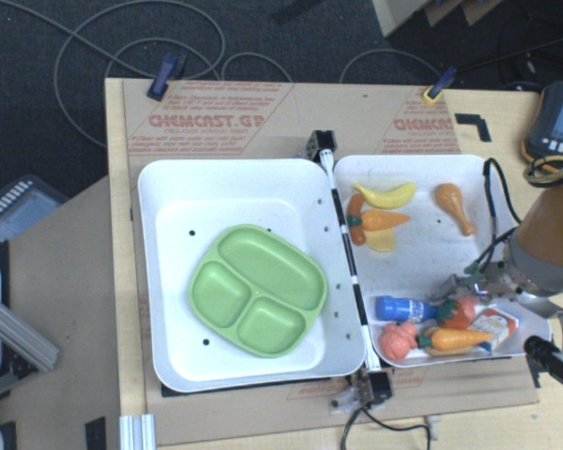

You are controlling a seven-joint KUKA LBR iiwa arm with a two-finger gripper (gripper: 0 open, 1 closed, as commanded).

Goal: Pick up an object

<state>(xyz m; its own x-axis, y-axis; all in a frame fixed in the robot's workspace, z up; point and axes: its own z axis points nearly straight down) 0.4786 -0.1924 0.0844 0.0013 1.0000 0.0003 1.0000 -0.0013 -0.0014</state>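
The objects to pick from lie in the right bin [408, 167], in the right half of the frame. Along its upper part sit a yellow banana [387, 194], an orange carrot [383, 220] with a pale yellow piece just below it, and a tan drumstick [455, 207] further right, apart from the others. In the lower part of the bin a cluster crowds together: a blue bottle [400, 307] lying on its side, a pink item [399, 341] below it at the bin's lower left corner, a second orange carrot [458, 339] lying flat along the lower edge, a red piece [462, 313] above that carrot, and a white packet with red print [500, 324] at the lower right.

The gripper [467, 291] hangs low over this cluster, at the red piece and just right of the blue bottle; its shape is too blurred against the clutter to tell how far it is open or whether it grips anything. The arm's orange band [551, 225] shows at the right edge.

The left bin [159, 195] holds a green divided plate [257, 290], slightly tilted in the frame.
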